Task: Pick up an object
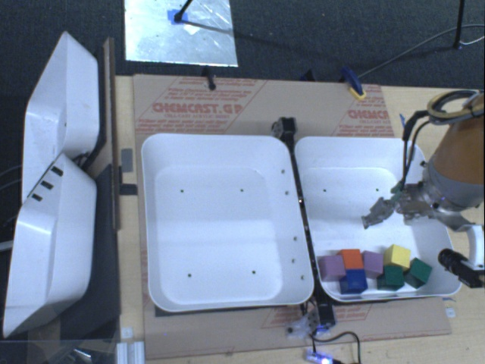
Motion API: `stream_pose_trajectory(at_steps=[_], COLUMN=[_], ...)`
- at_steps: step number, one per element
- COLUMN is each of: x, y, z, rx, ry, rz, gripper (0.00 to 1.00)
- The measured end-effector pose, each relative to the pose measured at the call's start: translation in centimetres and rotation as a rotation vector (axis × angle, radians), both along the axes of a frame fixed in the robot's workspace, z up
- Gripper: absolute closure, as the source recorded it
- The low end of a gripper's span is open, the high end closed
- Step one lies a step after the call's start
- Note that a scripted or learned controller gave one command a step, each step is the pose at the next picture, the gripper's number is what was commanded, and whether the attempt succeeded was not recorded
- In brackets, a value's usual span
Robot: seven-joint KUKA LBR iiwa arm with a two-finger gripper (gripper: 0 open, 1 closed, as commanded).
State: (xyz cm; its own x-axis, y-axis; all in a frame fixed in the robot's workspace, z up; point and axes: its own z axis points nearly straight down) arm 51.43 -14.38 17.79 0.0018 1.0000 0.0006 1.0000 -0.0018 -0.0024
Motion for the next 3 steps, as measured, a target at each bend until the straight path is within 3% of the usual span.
stream_pose_trajectory(at_steps=[1,2,3], x=[0.2,7.3,12.9], y=[0.0,-1.1,-2.9], z=[1.1,3.7,3.4], rx=[-0.001,-0.002,-0.002], ry=[-0.004,-0.007,-0.006], rz=[0.002,0.004,0.003], gripper=[1.0,1.0,1.0])
